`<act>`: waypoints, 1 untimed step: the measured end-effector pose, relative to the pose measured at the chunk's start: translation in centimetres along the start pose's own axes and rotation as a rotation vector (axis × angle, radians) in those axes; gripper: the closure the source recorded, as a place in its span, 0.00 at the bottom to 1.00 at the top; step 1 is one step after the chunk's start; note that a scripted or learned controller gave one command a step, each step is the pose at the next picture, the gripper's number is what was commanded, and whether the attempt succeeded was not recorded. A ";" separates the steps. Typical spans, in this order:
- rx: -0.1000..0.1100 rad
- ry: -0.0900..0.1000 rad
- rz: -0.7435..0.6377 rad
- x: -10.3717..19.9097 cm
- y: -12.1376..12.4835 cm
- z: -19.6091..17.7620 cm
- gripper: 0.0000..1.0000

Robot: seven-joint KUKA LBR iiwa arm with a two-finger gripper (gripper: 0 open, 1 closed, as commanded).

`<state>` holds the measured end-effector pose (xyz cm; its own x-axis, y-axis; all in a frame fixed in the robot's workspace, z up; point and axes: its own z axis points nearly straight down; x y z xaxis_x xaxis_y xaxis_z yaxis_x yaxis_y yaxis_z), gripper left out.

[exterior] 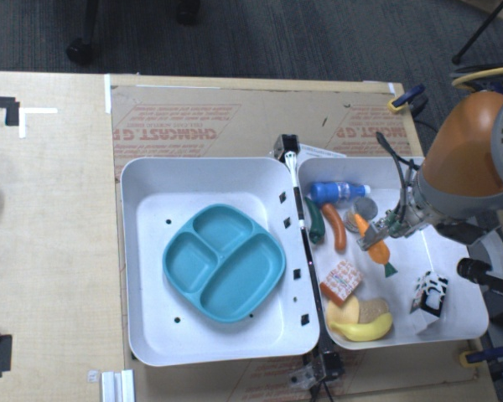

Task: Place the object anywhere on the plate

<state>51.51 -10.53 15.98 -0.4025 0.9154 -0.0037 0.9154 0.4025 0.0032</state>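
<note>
The blue plate (225, 262), with three compartments, lies in the left bin (142, 224) and has nothing on it. My gripper (374, 239) is low in the right bin (465, 321), directly over an orange carrot (381, 254) with a green tip. It seems to touch the carrot's upper end, but the view does not show a grasp. The arm's grey and orange body hangs over the bin's right side.
Around the carrot, the right bin holds a blue bottle (335, 193), a green cucumber (315, 223), a brown sausage (336, 227), a pink-and-tan block (341, 281), a banana (360, 328) and a bread slice (372, 310). A clamp joins the bins.
</note>
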 end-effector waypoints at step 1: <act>0.001 0.000 0.157 5.5 3.1 -3.2 1.00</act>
<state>52.12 -4.28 19.17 -0.2548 0.9670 -0.0034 0.9670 0.2548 0.0031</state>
